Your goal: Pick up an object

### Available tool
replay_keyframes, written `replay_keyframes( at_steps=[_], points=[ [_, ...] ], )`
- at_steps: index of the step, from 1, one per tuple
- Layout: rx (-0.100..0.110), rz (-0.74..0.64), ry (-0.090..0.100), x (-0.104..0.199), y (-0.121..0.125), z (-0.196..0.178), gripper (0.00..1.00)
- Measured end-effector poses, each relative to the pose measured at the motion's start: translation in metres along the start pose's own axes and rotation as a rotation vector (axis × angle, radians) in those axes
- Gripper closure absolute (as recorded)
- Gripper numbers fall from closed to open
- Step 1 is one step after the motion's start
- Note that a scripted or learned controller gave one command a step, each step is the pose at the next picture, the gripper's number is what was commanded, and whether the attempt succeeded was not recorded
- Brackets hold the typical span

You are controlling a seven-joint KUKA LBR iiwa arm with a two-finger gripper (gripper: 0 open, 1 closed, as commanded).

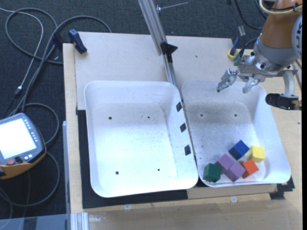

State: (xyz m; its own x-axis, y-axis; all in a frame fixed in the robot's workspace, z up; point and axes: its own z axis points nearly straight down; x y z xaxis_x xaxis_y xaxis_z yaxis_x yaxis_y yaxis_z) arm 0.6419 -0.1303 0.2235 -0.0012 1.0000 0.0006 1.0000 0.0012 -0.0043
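Camera view: the arm is being held over the right bin's far rim, its gripper spread open and empty, while the blue cube, yellow cube and neighbouring blocks are being left clustered at the near corner.

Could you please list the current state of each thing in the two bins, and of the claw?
Claw: open, holding nothing, above the right bin's far edge.
Small blue cube: resting in the right white plastic bin, near corner.
Yellow cube: resting beside blue.
Orange cube: resting.
Two purple cubes: touching each other.
Green cube: resting by the near rim.
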Motion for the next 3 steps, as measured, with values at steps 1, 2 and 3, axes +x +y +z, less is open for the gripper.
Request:
replay_keyframes(
  at_steps=[1, 2, 3],
  points=[
    [0.004, 0.006, 0.0, -0.034, -0.055, 0.041, 0.0],
    [0.008, 0.007, 0.003, -0.057, -0.146, 0.121, 0.0],
    [-0.007, 0.001, 0.0, -0.055, -0.14, 0.106, 1.0]
  ],
)
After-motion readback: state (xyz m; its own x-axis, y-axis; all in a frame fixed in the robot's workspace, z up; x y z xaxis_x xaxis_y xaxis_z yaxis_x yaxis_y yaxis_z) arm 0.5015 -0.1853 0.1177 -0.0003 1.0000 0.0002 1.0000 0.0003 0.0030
